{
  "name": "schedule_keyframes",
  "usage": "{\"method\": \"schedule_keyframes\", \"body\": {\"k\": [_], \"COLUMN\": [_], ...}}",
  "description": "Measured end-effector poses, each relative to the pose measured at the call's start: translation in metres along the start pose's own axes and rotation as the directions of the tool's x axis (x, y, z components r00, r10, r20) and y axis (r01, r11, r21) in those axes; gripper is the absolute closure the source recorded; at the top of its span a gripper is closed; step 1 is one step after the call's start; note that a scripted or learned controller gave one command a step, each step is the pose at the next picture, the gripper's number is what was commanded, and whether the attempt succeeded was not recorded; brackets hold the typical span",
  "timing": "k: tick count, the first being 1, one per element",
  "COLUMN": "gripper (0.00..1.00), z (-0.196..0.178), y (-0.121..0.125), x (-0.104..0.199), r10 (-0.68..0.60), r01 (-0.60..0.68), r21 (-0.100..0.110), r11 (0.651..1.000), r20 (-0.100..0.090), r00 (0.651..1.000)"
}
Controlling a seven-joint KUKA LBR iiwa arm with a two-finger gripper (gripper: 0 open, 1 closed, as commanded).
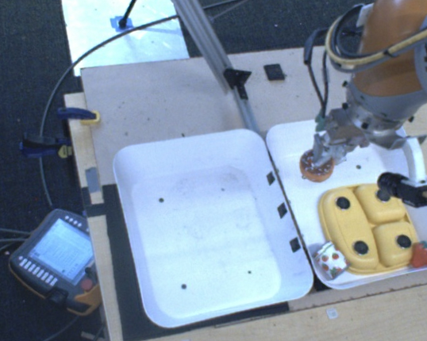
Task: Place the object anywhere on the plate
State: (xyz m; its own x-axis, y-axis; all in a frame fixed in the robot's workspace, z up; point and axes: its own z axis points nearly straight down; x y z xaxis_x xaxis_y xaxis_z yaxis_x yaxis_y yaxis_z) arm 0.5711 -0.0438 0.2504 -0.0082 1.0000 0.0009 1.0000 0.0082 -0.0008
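A yellow plate [367, 227] with three compartments lies in the right bin [290, 145], towards its front. A small round brown piece with a speckled top, like a doughnut [312, 167], sits near the bin's back left, just behind the plate. My gripper [322, 153] is directly over the doughnut's right side and touches or nearly touches it, and the wrist hides part of the doughnut. The grey arm with its orange band [399, 24] comes in from the right.
A white and red toy [330, 260] lies at the right bin's front left corner, and a red strawberry [424, 254] at its front right beside the plate. A black fitting [397, 188] overhangs the plate's back edge. The left bin [130, 179] adjoins the right one.
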Motion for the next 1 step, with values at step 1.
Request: {"method": "schedule_keyframes", "body": {"k": [1], "gripper": [1.0], "z": [0.0144], "y": [-0.0156], "x": [0.0469], "r10": [-0.001], "r01": [0.001], "r21": [0.001], "r11": [1.0], "r20": [-0.001], "r00": [1.0]}}
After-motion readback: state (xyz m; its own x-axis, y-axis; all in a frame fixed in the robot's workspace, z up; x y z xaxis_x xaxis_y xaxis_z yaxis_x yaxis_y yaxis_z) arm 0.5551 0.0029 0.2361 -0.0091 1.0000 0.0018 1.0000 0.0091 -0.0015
